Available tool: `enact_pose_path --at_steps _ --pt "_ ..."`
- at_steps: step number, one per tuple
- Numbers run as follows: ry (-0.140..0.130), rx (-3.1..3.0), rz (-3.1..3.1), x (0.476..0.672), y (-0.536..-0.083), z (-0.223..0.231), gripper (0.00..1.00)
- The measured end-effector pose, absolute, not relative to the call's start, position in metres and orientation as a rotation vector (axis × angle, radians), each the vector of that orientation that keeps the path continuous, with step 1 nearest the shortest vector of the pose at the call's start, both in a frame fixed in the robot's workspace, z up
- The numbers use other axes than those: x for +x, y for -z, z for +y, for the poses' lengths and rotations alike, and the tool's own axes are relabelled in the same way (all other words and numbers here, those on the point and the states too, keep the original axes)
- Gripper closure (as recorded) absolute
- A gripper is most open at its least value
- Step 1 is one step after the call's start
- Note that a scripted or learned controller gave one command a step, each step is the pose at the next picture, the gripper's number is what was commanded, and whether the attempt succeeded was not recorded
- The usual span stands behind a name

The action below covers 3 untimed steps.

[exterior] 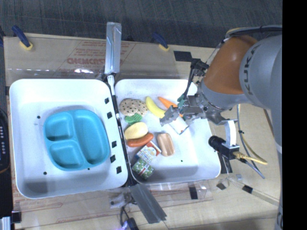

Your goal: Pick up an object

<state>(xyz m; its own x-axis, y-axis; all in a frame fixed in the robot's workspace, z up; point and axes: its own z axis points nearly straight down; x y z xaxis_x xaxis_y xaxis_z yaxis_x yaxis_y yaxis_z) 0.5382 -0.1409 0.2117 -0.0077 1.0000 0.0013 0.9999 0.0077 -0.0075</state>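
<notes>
Here, two shallow white bins side by side on the bench; left bin (29,176) carrying a blue divided plate (76,139) near its middle; right bin (204,169) holding a cluster of toy food along its left wall and far edge; a cookie (132,107) at the far-left corner, a yellow banana (154,107) beside it, an orange carrot (166,101) just past that; a yellow potato (136,130) and a red sausage (140,140) against the left wall; a hot-dog bun (165,143) toward the centre; a small carton (147,153) and a green packet (142,168) near the near-left corner. Gripper (171,117) low over the bin's centre, above a small white object (178,126), beside the carrot and banana; cannot tell whether released or clenched, nothing plainly seen between them.
</notes>
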Motion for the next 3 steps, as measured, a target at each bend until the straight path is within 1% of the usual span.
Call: enact_pose_path --at_steps 1,2,3 --pt "-0.002 -2.257 -2.180 0.617 -0.090 -0.189 0.00" --pt "-0.010 -2.214 -2.217 0.655 -0.087 -0.164 0.00" --pt "-0.018 -2.204 -2.222 0.655 -0.094 -0.164 1.00"
